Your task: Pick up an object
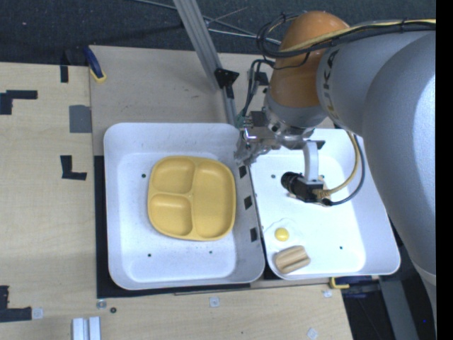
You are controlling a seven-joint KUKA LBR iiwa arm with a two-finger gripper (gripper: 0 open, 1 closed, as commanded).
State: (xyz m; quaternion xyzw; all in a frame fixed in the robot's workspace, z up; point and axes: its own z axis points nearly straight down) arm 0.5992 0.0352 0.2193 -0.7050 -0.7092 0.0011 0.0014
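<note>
Approach is judged in hand: the gripper (249,144) is seen over the bins' shared wall (255,214), its state not discernible. The yellow divided plate (191,197) lies in the left-hand bin (131,261); descent onto its rim is needed.

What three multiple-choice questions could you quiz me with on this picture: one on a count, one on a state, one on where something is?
1. How many hollows has the yellow plate? A) two B) three C) five
2. How does the plate sit? A) flat, hollows up B) on its edge C) upside down
3. Where does the tan roll lie? A) on the plate B) in the right bin C) in the plate's bin

Answers:
1 B, since ridges split it into three.
2 A, since it rests flat in the left bin with its hollows showing.
3 B, since it lies near that bin's front rim, beside a small yellow piece.
</note>
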